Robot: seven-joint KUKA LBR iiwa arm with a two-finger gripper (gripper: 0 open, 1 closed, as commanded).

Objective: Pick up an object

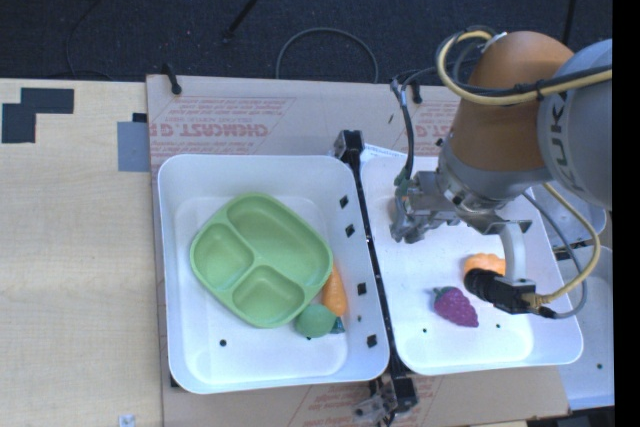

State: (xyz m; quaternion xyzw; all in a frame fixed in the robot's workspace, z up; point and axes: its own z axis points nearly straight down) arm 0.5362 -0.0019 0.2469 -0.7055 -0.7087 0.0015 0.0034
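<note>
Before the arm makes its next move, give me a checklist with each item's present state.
1. Gripper over the right white bin: ok.
2. Pickable things in that bin, a purple grape-like toy and an orange rounded piece: ok.
3. Gripper directly above either one: not ok, both lie to its right.
4. Object between the gripper's tips: cannot tell.
5. Green divided plastic plate sits in the left white bin, away from the arm: ok.
</note>
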